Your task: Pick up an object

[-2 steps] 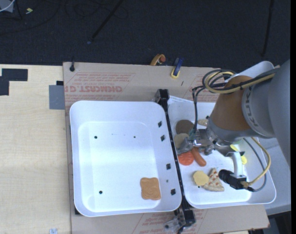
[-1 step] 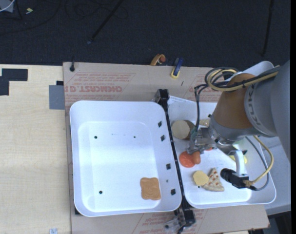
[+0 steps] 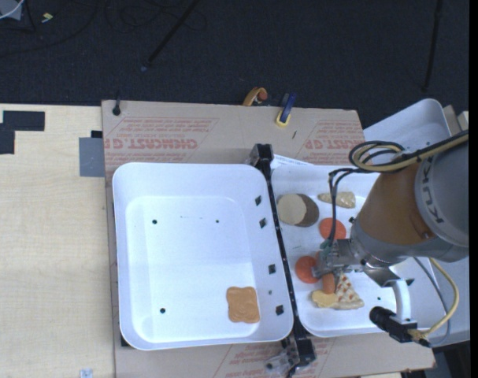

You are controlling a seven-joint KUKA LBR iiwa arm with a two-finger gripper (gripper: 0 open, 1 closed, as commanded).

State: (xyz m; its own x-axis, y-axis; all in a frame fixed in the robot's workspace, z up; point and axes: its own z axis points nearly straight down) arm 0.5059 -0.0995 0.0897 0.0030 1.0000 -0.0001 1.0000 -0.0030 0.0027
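Observation:
My gripper (image 3: pixel 328 261) is low in the right bin (image 3: pixel 380 333), among a cluster of toy foods. A red round piece (image 3: pixel 305 270) lies just to its left, and another red round piece (image 3: pixel 331 228) just behind it. Right below it lie a pizza slice (image 3: pixel 346 294) and a small orange sausage-like piece (image 3: pixel 324 298). A brown disc (image 3: pixel 296 209) and a pale yellow piece (image 3: pixel 343 199) sit farther back. The bulky orange-banded wrist (image 3: pixel 392 219) hides much of the bin's right side.
The left bin (image 3: pixel 144 211) holds a tan waffle-like piece (image 3: pixel 242 304) near its front right corner. A black divider (image 3: pixel 272 242) with clips runs between the bins. Cables loop above the wrist at the right.

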